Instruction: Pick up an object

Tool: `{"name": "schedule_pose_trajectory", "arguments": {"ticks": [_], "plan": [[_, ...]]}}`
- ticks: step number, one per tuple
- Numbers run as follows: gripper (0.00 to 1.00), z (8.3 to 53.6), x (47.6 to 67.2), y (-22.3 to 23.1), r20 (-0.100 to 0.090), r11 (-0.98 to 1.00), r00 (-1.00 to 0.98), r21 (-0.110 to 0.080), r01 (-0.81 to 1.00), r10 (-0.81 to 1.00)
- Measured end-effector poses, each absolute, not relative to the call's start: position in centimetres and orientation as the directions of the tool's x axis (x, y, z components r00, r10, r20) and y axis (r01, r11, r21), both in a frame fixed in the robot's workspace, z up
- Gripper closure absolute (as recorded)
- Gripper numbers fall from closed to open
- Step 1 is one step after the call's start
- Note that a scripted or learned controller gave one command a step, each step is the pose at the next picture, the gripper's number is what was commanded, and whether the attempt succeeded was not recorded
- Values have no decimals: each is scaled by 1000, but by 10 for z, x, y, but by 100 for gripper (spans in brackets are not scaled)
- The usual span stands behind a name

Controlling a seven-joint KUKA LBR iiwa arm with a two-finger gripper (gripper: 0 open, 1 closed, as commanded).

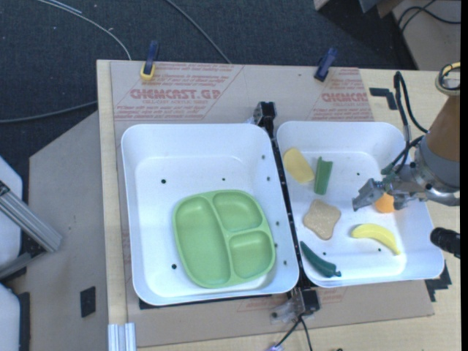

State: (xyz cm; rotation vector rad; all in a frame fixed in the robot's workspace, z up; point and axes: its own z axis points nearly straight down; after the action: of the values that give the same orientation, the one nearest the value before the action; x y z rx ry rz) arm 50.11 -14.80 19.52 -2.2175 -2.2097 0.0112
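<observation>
On the bench sit two shallow white bins side by side: the left bin (146,159) carries a light green divided plate (224,236) with three compartments, lying flat toward the bin's near side, and the right bin (351,134) carries the small play-food pieces. Toward the far left of the right bin lies a pale yellow rounded piece (297,164), with a short green block (322,176) just beside it on its right. Nearer the middle lies a tan slice of bread (322,219), and at the near edge a dark green pod-shaped piece (319,260) lies slanted along the rim. A yellow banana (377,238) lies toward the right side of that bin. From the right the grey arm reaches in low over the right bin, and its gripper (375,196) sits just above the banana, well right of the bread. An orange object (385,204) shows right against the gripper's tip, but whether it sits between the jaws or merely beside them cannot be told from this slant. Two clamps, one yellow and blue (149,59) and one blue (326,63), grip the far edge of the board.
</observation>
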Motion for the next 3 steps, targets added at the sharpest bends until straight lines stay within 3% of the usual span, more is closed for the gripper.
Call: {"name": "schedule_pose_trajectory", "arguments": {"ticks": [1,3], "plan": [[0,201,504,-148,0,0,0,-1,1000,1000],[0,96,499,-150,3,-1,1,-8,1000,1000]]}}
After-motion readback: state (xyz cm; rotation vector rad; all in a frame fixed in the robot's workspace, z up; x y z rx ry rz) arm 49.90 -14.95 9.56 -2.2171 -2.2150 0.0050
